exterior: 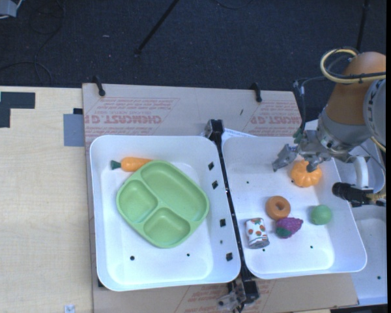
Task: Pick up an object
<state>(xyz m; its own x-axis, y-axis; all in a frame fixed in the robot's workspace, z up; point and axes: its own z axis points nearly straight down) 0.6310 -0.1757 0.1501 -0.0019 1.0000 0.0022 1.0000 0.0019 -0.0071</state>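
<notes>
Nearest the camera, at the front of the right bin [339, 259], stands a small white can [257, 233] with a printed label, and just beside it on its right lies a purple bunch of grapes [289, 226]. Behind those two sits a brown doughnut [278, 207], and off to their right, near the bin's right wall, a green ball [321, 214].

My gripper [300, 160] is over the far part of that same bin, coming in from the right under my orange-banded wrist. Its fingers are spread apart: one dark finger [281, 158] reaches out to the left over bare white floor, and the other comes down at the top of the orange pumpkin [305, 174]. That pumpkin lies directly under and slightly right of the gripper's middle, touching or nearly touching the nearer finger; from this slant I cannot say which. It rests on the bin floor and is not between my fingers, so I hold nothing.

Across the divider, the left bin [117, 266] carries a green divided plate [161, 203] with three compartments, tilted in the view. An orange carrot [134, 164] lies just behind the plate's far left edge, close to the bin's back wall.
</notes>
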